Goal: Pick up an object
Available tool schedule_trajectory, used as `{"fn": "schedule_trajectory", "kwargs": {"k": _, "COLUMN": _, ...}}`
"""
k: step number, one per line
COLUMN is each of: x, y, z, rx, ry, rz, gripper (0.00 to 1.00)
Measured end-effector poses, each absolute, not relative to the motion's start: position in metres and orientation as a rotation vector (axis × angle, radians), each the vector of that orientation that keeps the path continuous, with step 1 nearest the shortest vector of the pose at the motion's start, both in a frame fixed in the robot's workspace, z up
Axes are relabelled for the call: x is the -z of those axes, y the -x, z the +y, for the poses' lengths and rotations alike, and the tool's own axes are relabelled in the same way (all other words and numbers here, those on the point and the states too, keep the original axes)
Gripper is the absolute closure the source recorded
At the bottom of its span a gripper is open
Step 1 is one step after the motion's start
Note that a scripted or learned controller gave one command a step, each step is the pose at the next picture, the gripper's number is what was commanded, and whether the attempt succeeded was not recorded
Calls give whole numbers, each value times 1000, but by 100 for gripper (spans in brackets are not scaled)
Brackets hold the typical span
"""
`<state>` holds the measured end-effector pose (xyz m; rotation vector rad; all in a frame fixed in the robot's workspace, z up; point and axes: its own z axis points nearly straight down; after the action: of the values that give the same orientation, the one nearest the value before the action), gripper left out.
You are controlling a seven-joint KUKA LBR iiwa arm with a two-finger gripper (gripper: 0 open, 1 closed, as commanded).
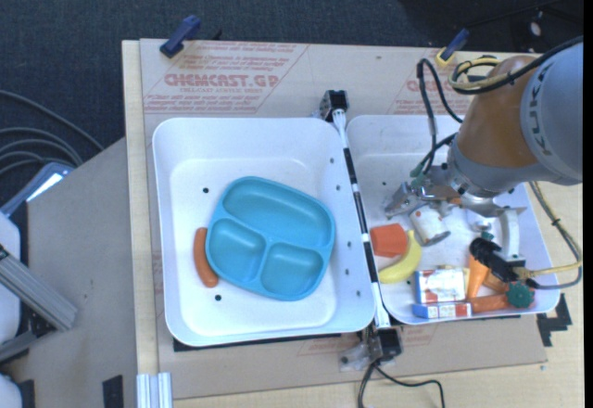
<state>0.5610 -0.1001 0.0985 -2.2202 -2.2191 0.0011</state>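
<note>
My gripper (414, 202) hangs low over the middle of the right bin (389, 139), at the end of the grey arm with the orange band. Just below it lie a small white cylinder (429, 226), an orange-red block (387, 239) and a yellow banana (400, 266). A white and red box (441, 291) lies near the bin's front edge. Two carrots (476, 277) and a green piece (521, 297) lie at the front right. I see nothing clearly held.
The left bin (176, 211) holds a blue divided plate (269, 237) with an orange sausage (202, 258) beside its left rim. A black divider rail (350, 176) separates the bins. Cables (431, 109) hang over the right bin's back.
</note>
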Motion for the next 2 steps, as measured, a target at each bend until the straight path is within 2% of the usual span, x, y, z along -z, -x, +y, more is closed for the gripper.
{"fn": "schedule_trajectory", "kwargs": {"k": 1, "x": -84, "y": -527, "z": -94, "rx": -2, "ry": 2220, "rz": -2218, "gripper": 0}}
{"fn": "schedule_trajectory", "kwargs": {"k": 2, "x": -94, "y": -528, "z": -93, "rx": 0, "ry": 2222, "rz": -2219, "gripper": 100}}
